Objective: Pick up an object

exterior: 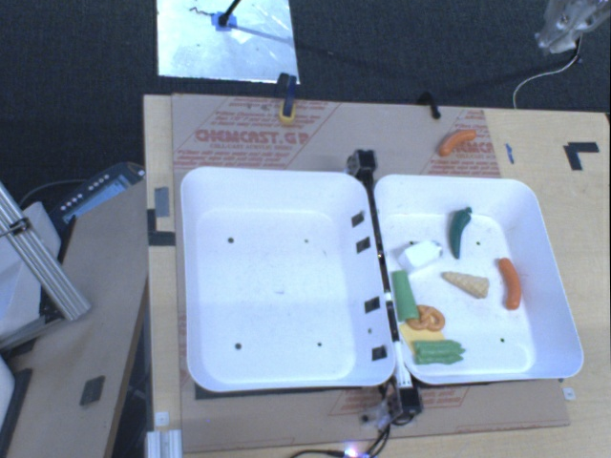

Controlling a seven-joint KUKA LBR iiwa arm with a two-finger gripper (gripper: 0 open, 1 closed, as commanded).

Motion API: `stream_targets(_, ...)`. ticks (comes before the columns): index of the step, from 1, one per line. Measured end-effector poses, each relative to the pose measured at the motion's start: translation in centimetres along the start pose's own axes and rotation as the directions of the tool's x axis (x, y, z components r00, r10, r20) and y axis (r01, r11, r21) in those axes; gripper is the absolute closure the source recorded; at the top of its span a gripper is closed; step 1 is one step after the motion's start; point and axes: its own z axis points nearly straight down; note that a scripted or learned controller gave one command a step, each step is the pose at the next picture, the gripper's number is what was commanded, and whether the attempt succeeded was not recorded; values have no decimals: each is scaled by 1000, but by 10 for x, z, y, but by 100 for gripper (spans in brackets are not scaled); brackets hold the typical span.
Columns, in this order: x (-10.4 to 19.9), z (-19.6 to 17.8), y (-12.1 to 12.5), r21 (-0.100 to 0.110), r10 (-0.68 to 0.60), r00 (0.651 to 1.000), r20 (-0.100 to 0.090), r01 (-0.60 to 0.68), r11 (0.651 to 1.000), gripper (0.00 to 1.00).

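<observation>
Camera view, inspected from my remote station: I take the black divider (380, 275) between the two white bins as my landmark; every loose item inside a bin lies to its right, in the right bin (535, 256), while the left bin (239, 218) to its left carries only small dark marks on its floor. I judge the items were dropped in loosely as pick targets, since they lie scattered at odd angles, several crowded against the divider.

Gripper (570, 17): seen at the top right corner, far above and right of the divider, well apart from both bins and from every item; blurred, so I cannot tell how it stands; nothing is visibly in it. I judge it parked clear of the work area, with the pick not yet begun.

Candidate items, by position from the divider: a white block (420, 254) just beside it; a green cucumber-like piece (404, 295) lying along it; an orange pretzel shape (429, 319) on a yellow piece, with a green leafy piece (439, 352) just below; a dark green pepper (460, 229) further right and higher; a tan wedge (466, 283) mid-bin; an orange sausage shape (511, 283) furthest right. A second orange sausage (457, 142) lies outside the bins on the board above.

I judge the pepper, wedge and right-hand sausage the easier picks; each lies apart from its neighbours.
</observation>
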Motion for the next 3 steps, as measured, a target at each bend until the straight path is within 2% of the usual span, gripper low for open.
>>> stream_targets(1, -56, 17, -34, 5, 10, 1000, 0, -10, 1000, 100)
stream_targets(2, -61, -3, -65, 3, 5, 1000, -1, -5, 1000, 100)
stream_targets(3, -117, -3, -88, 3, 10, 1000, 1, -10, 1000, 100)
